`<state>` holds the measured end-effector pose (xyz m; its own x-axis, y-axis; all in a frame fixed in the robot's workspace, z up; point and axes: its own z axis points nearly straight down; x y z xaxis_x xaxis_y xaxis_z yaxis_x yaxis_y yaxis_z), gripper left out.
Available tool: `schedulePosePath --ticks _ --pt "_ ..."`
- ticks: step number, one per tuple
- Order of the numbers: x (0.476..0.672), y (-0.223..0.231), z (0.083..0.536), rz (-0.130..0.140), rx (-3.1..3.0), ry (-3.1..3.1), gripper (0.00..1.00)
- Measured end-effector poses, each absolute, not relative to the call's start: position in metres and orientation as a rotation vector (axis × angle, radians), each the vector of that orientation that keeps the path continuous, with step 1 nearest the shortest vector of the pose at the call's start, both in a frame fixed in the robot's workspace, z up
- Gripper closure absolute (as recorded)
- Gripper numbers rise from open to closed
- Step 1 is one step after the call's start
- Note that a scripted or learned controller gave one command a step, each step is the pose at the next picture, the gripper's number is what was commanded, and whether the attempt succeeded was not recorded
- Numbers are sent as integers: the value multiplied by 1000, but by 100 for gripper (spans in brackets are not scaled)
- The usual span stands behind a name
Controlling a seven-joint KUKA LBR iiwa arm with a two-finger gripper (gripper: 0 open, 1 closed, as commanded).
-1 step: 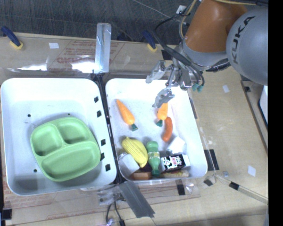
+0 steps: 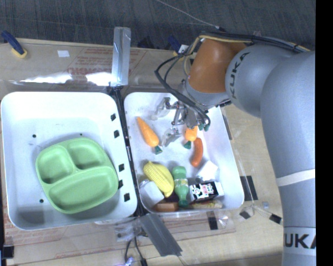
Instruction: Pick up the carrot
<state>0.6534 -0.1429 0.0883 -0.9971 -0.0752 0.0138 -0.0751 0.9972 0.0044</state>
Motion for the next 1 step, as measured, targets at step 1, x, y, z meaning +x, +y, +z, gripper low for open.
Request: schedulePosePath --ticks 1 --pt "605 -108 92 -2 478 -3104 0"
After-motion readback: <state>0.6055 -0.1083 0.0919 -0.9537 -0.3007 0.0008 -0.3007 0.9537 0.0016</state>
